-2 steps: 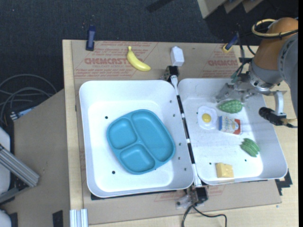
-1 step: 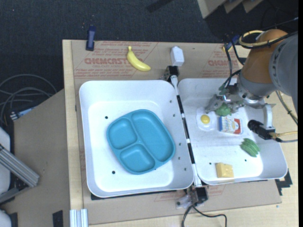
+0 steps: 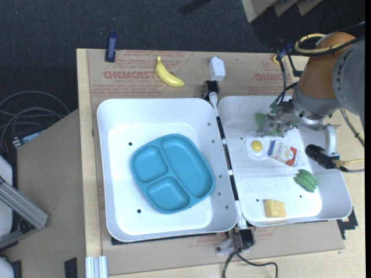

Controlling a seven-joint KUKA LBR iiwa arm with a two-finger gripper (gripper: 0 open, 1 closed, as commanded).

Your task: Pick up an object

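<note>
Arm lowered over the right bin (image 3: 342, 198), seeking an object.
You see the gripper (image 3: 282, 120) just behind the bottle (image 3: 272, 150), near a green piece (image 3: 261, 120); whether its fingers are spread cannot be told.

I had one camera, fixed above the tan wooden bench (image 3: 145, 80) and looking down at a slant, far enough off to take in both shallow white plastic bins, the left bin (image 3: 116, 126) and the right bin (image 3: 330, 204), edge to edge. Dark carpeted floor (image 3: 87, 10) lay along the top of its view. My grey arm with the orange band (image 3: 324, 68) came in from the right side.
</note>
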